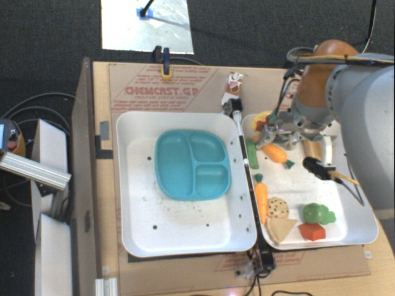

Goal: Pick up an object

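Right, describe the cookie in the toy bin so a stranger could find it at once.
Start at the right-hand shallow white bin, the one crowded with toy food. Along its left wall lies a long orange carrot; the round tan speckled cookie sits just right of the carrot's lower end, above a tan wedge. It alone is round with dark speckles.

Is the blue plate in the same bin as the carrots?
No. The blue plate sits in the left bin; both carrots lie in the right bin.

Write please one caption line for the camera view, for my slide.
KUKA arm's end effector hangs over toy food in the right bin, near a carrot; the left bin holds a blue divided plate.
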{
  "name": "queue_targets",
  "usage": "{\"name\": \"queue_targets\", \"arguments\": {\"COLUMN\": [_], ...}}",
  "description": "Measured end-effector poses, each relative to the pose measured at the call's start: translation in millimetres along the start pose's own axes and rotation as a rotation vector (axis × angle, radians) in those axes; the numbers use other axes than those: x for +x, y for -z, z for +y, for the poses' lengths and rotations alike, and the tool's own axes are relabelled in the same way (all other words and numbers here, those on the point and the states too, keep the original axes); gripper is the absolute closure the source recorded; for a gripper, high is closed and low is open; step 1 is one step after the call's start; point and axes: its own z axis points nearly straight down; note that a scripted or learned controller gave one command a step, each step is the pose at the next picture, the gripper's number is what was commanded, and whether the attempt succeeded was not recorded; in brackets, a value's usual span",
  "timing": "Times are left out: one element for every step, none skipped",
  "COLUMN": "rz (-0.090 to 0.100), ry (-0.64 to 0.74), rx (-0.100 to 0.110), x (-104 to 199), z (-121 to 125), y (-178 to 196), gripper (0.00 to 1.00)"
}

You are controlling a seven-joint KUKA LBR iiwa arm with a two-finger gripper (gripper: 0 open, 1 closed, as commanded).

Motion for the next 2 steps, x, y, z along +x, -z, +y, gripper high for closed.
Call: {"name": "queue_targets", "arguments": {"rz": [-0.012,-0.014], "ry": [-0.002,-0.003], "rx": [-0.003,-0.004], "x": [9.2,9.9], "z": [-0.6,-0.6], "y": [-0.3,-0.1], "gripper": [0.00,0.00]}}
